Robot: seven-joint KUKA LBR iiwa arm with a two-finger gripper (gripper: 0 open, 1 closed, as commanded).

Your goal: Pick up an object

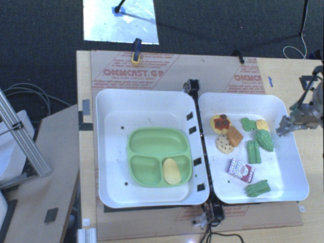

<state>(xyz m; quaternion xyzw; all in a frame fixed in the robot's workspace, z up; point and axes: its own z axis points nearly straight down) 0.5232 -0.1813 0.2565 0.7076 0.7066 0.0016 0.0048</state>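
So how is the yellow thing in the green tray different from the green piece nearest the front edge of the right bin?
The yellow piece is pale yellow, smooth and oval; the front green piece is dark green, longer and bumpy-edged. The yellow piece sits alone in a compartment of the green tray in the left bin, while the green one lies straight on the right bin floor, among other items. Both look like small toy foods lying flat.

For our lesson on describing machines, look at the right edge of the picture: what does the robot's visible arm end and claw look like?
The claw is a small grey metal part, blurred, ending in thin dull fingers. Behind it sits a bulkier grey-brown wrist block. Above that, thin dark rods or cables run upward. No markings can be read at this size.
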